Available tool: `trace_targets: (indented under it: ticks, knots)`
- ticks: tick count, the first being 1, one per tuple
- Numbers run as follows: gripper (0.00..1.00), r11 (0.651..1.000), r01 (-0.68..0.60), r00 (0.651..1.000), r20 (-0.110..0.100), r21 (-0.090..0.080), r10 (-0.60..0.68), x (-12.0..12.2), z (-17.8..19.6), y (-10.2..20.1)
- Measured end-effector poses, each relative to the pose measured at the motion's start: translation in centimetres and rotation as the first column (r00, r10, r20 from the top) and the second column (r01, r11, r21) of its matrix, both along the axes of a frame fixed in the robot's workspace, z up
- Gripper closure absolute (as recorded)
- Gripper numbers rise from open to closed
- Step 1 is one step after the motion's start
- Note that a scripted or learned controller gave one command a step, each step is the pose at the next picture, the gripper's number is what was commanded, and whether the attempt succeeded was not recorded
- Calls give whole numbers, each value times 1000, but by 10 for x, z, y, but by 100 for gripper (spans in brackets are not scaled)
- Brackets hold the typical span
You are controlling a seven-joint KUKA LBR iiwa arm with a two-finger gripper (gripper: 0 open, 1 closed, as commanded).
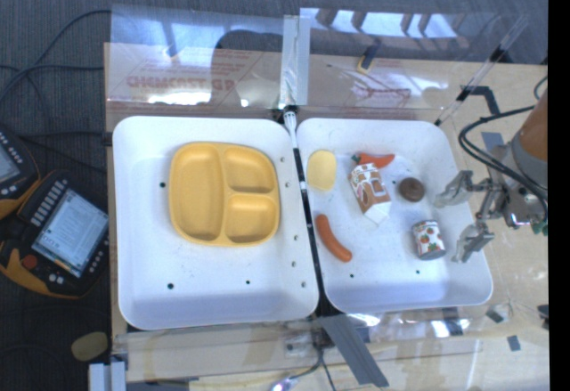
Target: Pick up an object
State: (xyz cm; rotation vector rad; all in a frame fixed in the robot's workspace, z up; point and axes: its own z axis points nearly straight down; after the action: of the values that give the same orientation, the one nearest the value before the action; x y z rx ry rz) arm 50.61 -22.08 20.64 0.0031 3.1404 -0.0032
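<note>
The right bin [392, 287] holds several small items: a pale yellow piece [321, 170], a white and red carton [370, 190], an orange carrot-like piece [375, 159], a brown round thing [411, 190], a small printed can [428, 240] and an orange sausage [334, 237]. My gripper [465, 215] sits at the bin's right rim, open, its two fingers spread apart. The can lies just left of the lower finger [472, 242]. Nothing is between the fingers.
The left bin [142, 273] carries a yellow divided tray [224, 193]. Clear plastic panels stand along the back of both bins. A handheld controller [53, 229] with cables lies on the floor at the left. Cables run past the gripper at the right.
</note>
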Motion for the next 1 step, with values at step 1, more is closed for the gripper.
trace_targets:
  ticks: [1]
  knots:
    - [0,944,330,944,1,0,-330,-9,-104,-2]
